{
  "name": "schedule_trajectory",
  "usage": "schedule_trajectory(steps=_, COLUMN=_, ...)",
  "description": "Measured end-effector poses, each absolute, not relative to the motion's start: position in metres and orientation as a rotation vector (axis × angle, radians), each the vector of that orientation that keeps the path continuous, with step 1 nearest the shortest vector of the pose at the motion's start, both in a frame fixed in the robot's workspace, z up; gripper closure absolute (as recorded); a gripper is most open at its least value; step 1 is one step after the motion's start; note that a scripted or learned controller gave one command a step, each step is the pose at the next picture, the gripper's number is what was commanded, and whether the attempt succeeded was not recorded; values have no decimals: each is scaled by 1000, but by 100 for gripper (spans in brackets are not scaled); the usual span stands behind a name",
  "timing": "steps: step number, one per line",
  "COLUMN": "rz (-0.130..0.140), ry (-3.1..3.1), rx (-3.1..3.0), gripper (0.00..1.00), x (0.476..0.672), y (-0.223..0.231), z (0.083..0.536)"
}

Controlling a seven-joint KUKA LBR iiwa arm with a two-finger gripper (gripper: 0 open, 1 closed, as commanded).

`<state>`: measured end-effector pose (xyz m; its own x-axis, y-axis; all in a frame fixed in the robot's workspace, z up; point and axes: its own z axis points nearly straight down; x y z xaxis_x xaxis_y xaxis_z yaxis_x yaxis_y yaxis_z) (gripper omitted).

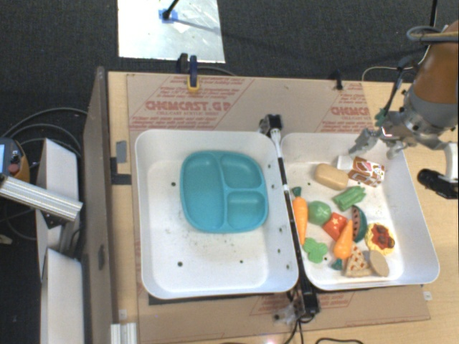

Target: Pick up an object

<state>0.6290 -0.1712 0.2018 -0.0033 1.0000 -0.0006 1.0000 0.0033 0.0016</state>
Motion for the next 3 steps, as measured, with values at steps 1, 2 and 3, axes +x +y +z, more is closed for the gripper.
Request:
schedule_trajectory(steps=1, rz=6, ry=2215, rx=2211, gripper=0, x=585, y=-138, z=86)
schedule_trajectory(steps=2, rz=-3, ry=2220, rx=2227, gripper=0, x=503, y=-152, z=84)
schedule_trajectory(steps=3, rz=7, ry=2225, rx=2209, gripper=0, x=578, y=-141, z=85)
